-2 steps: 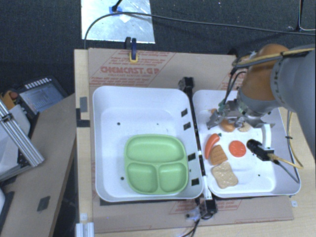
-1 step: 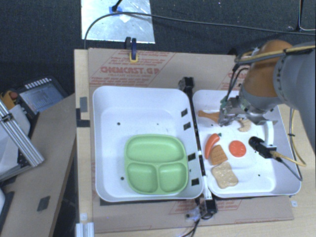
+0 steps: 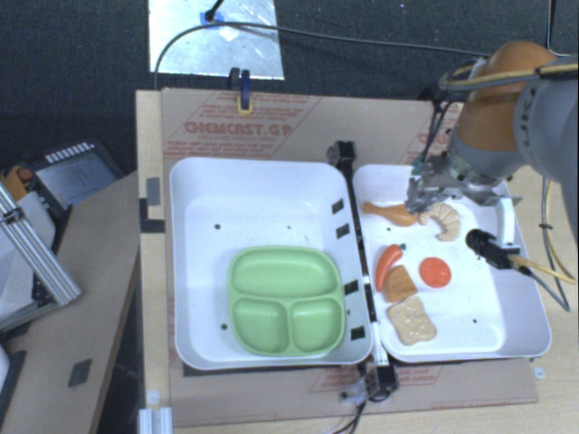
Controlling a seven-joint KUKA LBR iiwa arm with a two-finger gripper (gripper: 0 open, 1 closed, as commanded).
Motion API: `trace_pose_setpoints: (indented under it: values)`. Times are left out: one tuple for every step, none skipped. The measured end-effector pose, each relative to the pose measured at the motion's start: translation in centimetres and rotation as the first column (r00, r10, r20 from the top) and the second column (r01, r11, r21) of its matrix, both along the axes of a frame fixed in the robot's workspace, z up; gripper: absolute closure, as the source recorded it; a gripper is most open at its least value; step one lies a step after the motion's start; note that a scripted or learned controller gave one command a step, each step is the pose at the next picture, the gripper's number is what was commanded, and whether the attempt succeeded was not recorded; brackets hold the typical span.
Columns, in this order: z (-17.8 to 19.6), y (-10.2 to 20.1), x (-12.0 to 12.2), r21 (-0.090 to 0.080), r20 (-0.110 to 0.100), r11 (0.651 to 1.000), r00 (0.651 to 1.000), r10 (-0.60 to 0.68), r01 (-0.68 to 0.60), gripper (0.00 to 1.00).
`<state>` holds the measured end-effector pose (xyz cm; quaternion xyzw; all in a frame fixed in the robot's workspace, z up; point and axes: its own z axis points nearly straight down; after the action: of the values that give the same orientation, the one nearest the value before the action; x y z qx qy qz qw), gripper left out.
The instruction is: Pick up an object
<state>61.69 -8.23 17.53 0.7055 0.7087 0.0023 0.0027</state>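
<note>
My gripper [image 3: 422,200] hangs low over the far part of the right bin [image 3: 516,324], right above the thick end of an orange carrot-like piece [image 3: 389,212]. Just right of it lies a pale shrimp-shaped piece [image 3: 446,220]. Nearer the front lie a red chili pepper [image 3: 387,261], a red round slice [image 3: 435,272], a brown chunk [image 3: 399,284] and a slice of toast [image 3: 412,320]. I see nothing lifted off the bin floor.
The left bin [image 3: 208,206] holds a green divided plate [image 3: 286,299] toward its front. A black divider [image 3: 355,242] runs between the two bins. A metal plate [image 3: 217,21] lies beyond the bench.
</note>
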Motion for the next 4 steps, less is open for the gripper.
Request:
trace_pose_setpoints:
  values:
    - [6.4, -0.6, 0.0, -0.001, 0.002, 1.000, 1.000, 0.000, 0.000, 1.00]
    - [9.6, -0.6, 0.2, 0.000, -0.001, 1.000, 1.000, 0.000, 0.000, 1.00]
    - [9.3, 5.4, -1.2, 0.003, -0.006, 1.000, 1.000, 0.005, -0.005, 1.00]
    - [9.4, 10.5, -2.3, 0.003, -0.006, 1.000, 1.000, 0.005, -0.005, 1.00]
